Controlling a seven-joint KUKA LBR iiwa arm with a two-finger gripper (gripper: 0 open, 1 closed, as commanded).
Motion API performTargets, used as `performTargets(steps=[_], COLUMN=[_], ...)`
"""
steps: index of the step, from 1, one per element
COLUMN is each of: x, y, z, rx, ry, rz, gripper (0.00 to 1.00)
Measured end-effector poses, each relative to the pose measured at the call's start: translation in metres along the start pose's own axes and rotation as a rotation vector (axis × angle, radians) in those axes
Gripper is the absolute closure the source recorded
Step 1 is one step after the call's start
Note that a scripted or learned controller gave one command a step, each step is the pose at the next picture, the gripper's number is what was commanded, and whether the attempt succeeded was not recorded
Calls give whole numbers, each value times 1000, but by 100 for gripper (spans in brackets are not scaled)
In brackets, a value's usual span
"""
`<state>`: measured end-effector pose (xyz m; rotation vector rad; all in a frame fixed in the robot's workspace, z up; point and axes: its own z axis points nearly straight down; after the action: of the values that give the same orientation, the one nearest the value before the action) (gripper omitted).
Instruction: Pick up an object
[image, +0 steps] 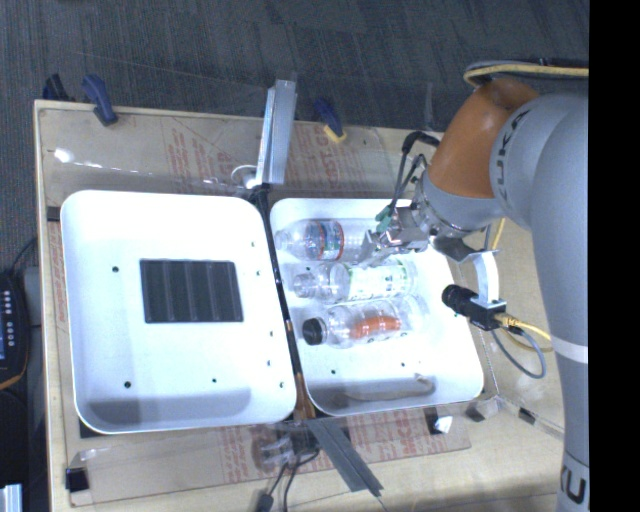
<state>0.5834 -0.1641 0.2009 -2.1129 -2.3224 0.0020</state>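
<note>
Three clear plastic bottles lie in the right bin (455, 375). The far one (312, 240) has a blue and red label. The middle one (355, 281) has a pale green label. The near one (355, 325) has a black cap and an orange label. My gripper (385, 240) hangs at the far right of this bin, just right of the far bottle and above the middle bottle's right end. Nothing shows between its fingers.
The left bin (100, 300) holds a dark ribbed rectangular panel (191, 291) near its middle. A grey metal divider post (275, 130) rises between the bins at the back. Blue clamps (100, 100) sit on the bench's far edge.
</note>
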Motion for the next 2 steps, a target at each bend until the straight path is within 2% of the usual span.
performTargets(steps=[1,2], x=[-2,-2], y=[24,24], z=[-32,-32], rx=[2,2], ry=[0,0], rz=[169,169], gripper=[100,0])
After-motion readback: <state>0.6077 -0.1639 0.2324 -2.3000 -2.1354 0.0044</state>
